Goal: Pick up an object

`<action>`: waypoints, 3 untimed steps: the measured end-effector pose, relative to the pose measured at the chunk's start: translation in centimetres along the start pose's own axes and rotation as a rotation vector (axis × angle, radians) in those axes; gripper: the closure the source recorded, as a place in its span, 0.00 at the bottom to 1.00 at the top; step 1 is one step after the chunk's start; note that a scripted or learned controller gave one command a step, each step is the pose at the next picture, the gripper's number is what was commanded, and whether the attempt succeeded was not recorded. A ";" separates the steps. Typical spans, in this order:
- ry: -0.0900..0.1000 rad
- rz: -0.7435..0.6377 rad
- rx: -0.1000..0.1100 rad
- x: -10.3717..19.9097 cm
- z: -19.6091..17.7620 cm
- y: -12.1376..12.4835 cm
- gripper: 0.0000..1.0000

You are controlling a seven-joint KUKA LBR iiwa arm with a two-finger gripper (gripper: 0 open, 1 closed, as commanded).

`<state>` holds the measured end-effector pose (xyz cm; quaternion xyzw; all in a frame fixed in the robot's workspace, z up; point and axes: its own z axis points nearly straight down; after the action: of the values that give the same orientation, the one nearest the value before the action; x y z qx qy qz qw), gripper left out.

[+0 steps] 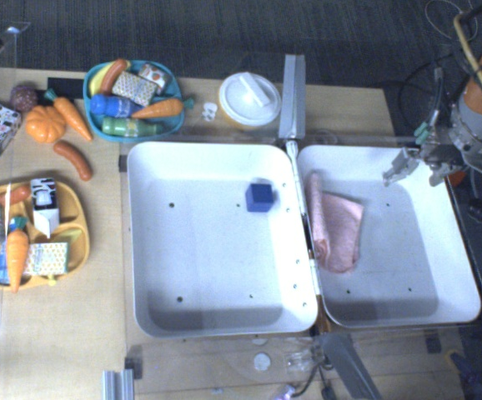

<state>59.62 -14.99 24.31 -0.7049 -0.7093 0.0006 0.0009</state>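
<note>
Gripper sits over the right bin at its 1 o'clock corner, fingers spread apart with nothing pinched. Pink cloth lies bunched along that bin's 9 o'clock wall. Blue cube rests in the left bin, around 2 o'clock from center.

Left of the bins — a blue bowl of toy food, yellow tray, white lid.
</note>
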 end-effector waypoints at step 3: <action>0.001 -0.077 -0.013 6.7 14.4 1.1 1.00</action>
<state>60.62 -8.32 9.93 -0.6771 -0.7359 -0.0043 -0.0032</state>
